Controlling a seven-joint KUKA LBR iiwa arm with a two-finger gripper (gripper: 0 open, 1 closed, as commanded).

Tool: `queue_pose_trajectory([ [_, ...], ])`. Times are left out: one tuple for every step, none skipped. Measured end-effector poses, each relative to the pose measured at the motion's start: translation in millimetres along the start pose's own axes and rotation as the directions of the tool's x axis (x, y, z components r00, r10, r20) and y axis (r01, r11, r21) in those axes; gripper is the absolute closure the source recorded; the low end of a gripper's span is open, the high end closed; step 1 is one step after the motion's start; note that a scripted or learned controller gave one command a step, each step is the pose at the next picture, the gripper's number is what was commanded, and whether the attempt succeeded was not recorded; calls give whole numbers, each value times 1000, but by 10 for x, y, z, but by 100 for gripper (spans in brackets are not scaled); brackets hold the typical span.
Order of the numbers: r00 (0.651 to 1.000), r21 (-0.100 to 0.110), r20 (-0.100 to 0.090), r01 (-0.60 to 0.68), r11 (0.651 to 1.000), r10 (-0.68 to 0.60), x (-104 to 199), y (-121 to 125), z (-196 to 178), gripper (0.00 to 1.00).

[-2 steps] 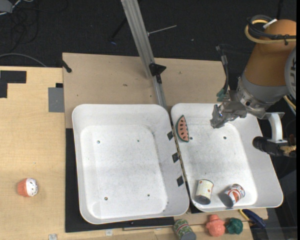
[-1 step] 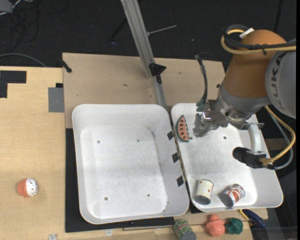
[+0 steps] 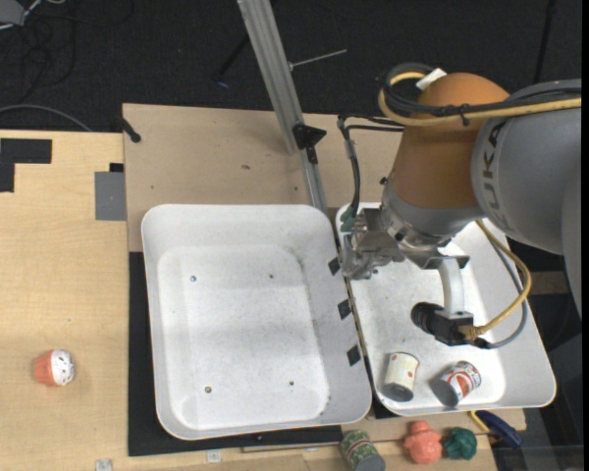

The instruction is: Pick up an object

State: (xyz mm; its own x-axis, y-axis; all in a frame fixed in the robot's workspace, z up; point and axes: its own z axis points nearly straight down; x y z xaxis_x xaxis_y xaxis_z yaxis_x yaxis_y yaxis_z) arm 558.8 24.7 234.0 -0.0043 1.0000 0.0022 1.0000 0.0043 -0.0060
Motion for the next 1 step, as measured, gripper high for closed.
queue_pose_trajectory([
  [1000, -1, 0, 0, 1000, 0, 528, -125, -78, 100],
])
